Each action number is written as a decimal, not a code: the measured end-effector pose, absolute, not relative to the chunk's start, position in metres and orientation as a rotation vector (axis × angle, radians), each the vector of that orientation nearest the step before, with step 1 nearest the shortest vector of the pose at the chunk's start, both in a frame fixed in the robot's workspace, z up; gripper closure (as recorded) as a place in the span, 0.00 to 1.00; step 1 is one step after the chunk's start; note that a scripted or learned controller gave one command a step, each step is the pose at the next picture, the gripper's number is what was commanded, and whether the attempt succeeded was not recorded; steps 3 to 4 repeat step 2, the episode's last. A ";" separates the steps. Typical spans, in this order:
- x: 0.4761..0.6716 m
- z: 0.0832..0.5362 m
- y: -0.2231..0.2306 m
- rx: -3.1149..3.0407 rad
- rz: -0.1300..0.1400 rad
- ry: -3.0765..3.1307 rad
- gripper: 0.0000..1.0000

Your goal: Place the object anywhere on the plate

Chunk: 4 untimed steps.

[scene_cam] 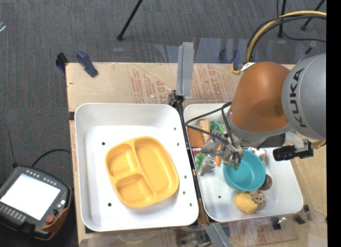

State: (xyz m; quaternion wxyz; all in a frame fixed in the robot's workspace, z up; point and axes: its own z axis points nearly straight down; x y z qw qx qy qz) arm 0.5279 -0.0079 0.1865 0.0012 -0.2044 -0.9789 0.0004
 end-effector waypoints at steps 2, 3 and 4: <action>0.521 0.187 0.084 -0.679 0.000 -3.065 0.00; 0.521 0.187 0.084 -0.679 0.000 -3.065 0.00; 0.521 0.187 0.084 -0.679 0.000 -3.065 0.00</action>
